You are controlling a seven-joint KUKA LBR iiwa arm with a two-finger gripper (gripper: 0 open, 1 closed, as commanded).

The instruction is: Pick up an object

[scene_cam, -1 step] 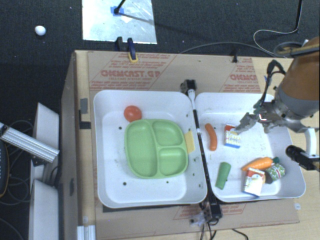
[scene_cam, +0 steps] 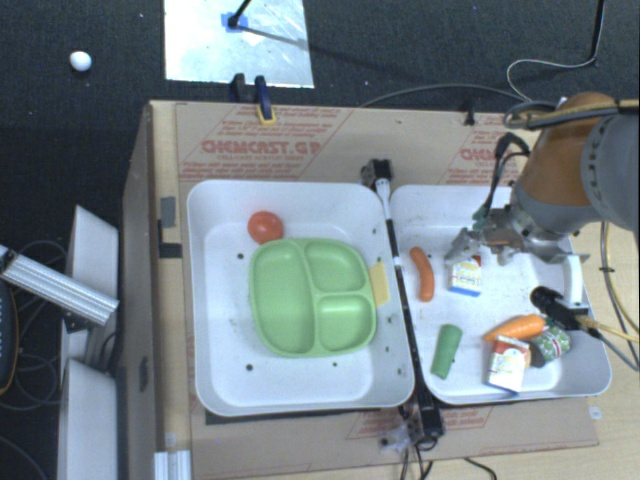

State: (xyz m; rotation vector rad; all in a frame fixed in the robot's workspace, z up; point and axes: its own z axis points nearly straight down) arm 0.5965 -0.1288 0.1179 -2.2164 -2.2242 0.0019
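My gripper (scene_cam: pixel 482 245) hangs over the back half of the right bin (scene_cam: pixel 590 368), its two metal fingers spread apart with nothing between them. Just in front of it, almost touching the left finger, lies a small white and blue carton (scene_cam: pixel 466 277). An orange sausage (scene_cam: pixel 424 273) lies to the left of the carton. Nearer the front are a green cylinder (scene_cam: pixel 446 351), a carrot (scene_cam: pixel 516 327), a white and red carton (scene_cam: pixel 507 364) and a dark green can (scene_cam: pixel 551 344).
The left bin (scene_cam: pixel 215 268) holds a green divided plate (scene_cam: pixel 307 296), a red tomato (scene_cam: pixel 265 226) behind it and a yellow piece (scene_cam: pixel 379 283) at its right edge. A black divider (scene_cam: pixel 395 268) separates the bins. Cables run behind the right bin.
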